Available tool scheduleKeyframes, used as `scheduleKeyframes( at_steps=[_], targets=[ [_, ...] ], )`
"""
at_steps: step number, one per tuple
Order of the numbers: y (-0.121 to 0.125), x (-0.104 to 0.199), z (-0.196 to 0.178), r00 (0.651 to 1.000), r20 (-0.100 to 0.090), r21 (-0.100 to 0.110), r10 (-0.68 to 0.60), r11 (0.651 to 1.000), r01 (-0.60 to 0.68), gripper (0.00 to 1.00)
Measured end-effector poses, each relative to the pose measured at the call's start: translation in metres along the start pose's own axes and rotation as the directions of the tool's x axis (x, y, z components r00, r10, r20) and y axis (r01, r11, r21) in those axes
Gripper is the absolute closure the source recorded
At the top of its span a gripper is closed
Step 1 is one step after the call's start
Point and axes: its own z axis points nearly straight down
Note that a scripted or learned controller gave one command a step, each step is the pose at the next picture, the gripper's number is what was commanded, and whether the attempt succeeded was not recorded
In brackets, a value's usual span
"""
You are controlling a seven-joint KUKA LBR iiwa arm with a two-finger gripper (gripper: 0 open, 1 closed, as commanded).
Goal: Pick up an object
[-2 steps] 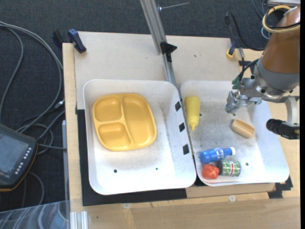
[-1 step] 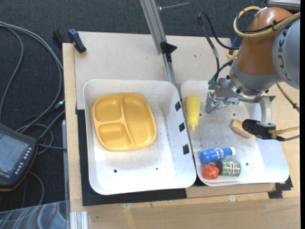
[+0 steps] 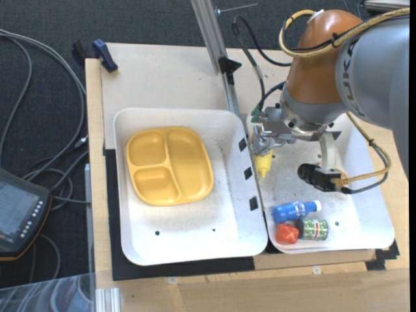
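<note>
My gripper (image 3: 262,145) hangs over the left edge of the right bin (image 3: 366,202), close to the wall between the two bins. A small yellow object (image 3: 262,165) sticks out from between its fingers and points downward, so the gripper is shut on it. In the near corner of the same bin lie a blue and white bottle (image 3: 296,210), a red object (image 3: 287,233) and a small green can (image 3: 314,228).
A yellow divided plate (image 3: 170,166) lies in the left bin (image 3: 195,239). A black plug on a yellow cable (image 3: 318,176) dangles from the arm over the right bin. A metal pole (image 3: 214,38) rises behind the bins, and a blue clamp (image 3: 104,54) sits at the bench's far left corner.
</note>
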Motion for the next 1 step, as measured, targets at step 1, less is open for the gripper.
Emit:
scheduleKeyframes(
  at_steps=[1],
  targets=[
    [0.0111, 0.0477, -0.0138, 1.000, 0.001, -0.006, 0.001, 1.000, -0.001, 1.00]
  ],
)
